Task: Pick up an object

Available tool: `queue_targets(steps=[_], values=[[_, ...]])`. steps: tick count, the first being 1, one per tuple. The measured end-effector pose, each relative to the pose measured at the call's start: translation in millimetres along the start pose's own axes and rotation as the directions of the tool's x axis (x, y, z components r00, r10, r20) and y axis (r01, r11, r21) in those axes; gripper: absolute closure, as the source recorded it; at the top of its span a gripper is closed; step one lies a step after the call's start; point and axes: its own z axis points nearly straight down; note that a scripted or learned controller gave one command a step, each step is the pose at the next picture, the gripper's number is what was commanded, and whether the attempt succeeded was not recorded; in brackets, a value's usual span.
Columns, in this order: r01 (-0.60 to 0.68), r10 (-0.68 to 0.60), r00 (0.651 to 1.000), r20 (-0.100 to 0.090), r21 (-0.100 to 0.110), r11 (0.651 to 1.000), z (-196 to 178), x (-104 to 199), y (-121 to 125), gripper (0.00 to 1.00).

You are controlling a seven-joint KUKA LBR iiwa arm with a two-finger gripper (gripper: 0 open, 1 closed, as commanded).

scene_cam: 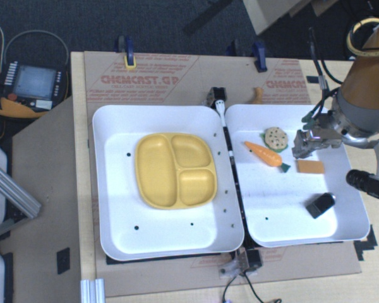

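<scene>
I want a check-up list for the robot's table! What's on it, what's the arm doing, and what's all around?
Surface: brown board bearing a left bin and a right bin, both white, side by side.
Job's things: in the right bin, a carrot, a round speckled piece, an orange block and a black block.
Clutter: yellow divided plate in the left bin.
Grippers: end effector hovers over the right bin, just above the orange block; nothing seen between its fingers.
Cables: black cable along the arm; another off the board's front edge.
Surroundings: handheld screen unit on dark floor; blue clamps on the board's far edge.
</scene>
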Motion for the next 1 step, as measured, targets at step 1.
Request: queue_targets(steps=[1], values=[[0.002, -0.002, 1.0, 0.001, -0.005, 1.0, -4.9, 55.2, 11.5, 1.0]])
